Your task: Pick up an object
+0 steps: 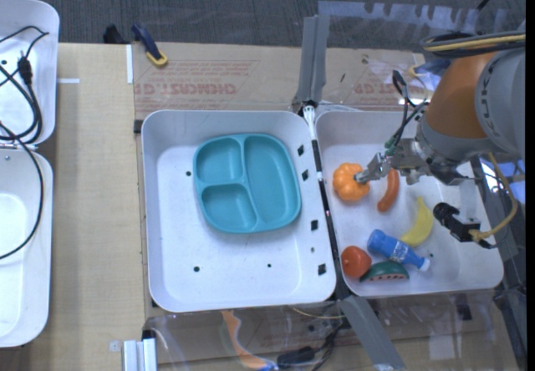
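In the right bin (468, 273) lie an orange pumpkin (345, 182), an orange-red sausage-shaped piece (388, 191), a yellow banana (419, 224), a blue bottle (394, 247), a red tomato (354, 261) and a watermelon slice (386, 272). My gripper (369, 174) hangs low at the pumpkin's right side, touching or almost touching it, with the sausage piece just to its right. The grey arm with its orange band (456, 102) reaches in from the right above the bin's far half.
A teal divided plate (248, 182) lies in the left bin (163, 227). A raised divider (318, 194) separates the two bins. A blue and yellow tool (149, 45) lies on the cardboard behind. White trays with black cables (21, 94) are at far left.
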### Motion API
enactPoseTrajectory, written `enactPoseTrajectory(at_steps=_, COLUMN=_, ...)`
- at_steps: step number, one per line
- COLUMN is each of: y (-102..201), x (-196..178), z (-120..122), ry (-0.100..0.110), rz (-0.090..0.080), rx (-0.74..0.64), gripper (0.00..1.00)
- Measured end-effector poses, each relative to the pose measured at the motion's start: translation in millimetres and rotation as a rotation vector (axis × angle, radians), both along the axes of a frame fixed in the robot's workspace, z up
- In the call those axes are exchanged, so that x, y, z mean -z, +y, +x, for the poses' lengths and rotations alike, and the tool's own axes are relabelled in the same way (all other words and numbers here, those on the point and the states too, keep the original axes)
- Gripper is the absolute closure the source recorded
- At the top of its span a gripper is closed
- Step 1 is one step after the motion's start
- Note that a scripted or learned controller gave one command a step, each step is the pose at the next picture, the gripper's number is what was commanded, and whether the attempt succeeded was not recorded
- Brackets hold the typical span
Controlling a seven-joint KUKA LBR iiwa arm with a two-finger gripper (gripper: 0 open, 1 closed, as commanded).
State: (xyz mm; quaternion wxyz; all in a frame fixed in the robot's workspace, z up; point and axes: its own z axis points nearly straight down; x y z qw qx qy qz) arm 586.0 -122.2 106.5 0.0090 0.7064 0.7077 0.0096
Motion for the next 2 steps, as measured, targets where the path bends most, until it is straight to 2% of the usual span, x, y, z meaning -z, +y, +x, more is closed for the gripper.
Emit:
enactPoseTrajectory(at_steps=1, y=-11.4, x=-0.6, z=3.7, ry=-0.001, rz=0.001, rx=-0.001, gripper=0.00)
enactPoseTrajectory(at_steps=2, y=-3.4, x=-0.8, z=-1.3, ry=-0.009, rz=-0.006, rx=0.002, gripper=0.00)
